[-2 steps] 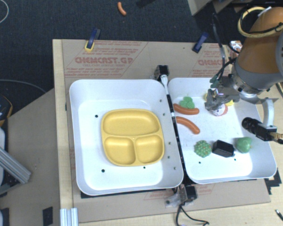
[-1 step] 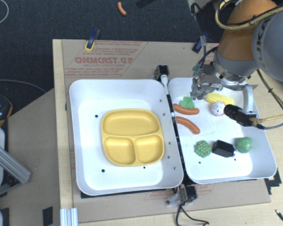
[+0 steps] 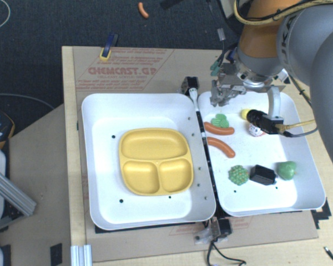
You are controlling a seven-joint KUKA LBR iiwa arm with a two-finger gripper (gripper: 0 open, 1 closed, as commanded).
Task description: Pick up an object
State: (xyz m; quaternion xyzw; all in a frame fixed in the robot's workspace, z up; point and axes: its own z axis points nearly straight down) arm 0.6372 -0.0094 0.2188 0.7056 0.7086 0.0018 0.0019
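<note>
At upper right of the frame the gripper [image 3: 224,96] hangs over the far rim of the right bin [image 3: 305,190], its fingers slightly apart and holding nothing. Just below them lie a green toy [image 3: 220,120] and two sausages [image 3: 219,129], [image 3: 221,147], with further items nearer the frame's bottom. The left bin [image 3: 100,148] holds a yellow divided plate [image 3: 155,160].

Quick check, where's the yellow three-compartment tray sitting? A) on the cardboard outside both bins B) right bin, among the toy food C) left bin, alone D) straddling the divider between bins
C: the yellow three-compartment plastic tray lies flat in the left white bin, clear of the divider, while the toy sausages and green pieces sit in the right white bin.
</note>
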